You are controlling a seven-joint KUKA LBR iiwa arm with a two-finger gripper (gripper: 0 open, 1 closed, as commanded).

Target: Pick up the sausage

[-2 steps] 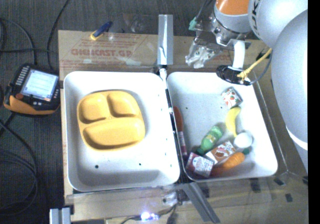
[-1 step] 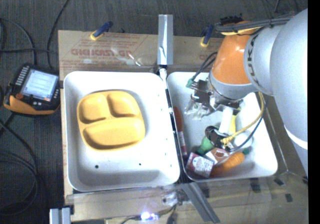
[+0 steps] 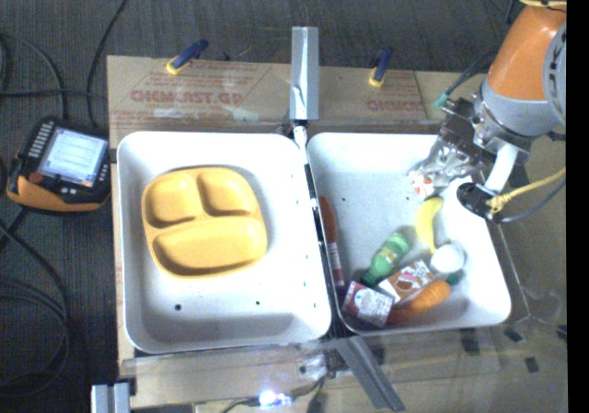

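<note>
The sausage [image 3: 329,235] is a thin reddish-brown stick lying lengthwise against the left wall of the right bin [image 3: 368,163]. My gripper [image 3: 444,163] hangs over the bin's upper right part, far to the right of the sausage. It is just above a small red and white item [image 3: 421,184]. I see nothing of the sausage at the gripper.
A yellow divided plate [image 3: 205,219] sits in the left bin [image 3: 138,310]. The right bin also holds a banana [image 3: 428,221], a green bottle [image 3: 388,255], a white ball [image 3: 448,259], a carrot [image 3: 426,299], a small carton [image 3: 408,279] and a maroon packet [image 3: 368,304]. A teach pendant [image 3: 64,166] lies to the left.
</note>
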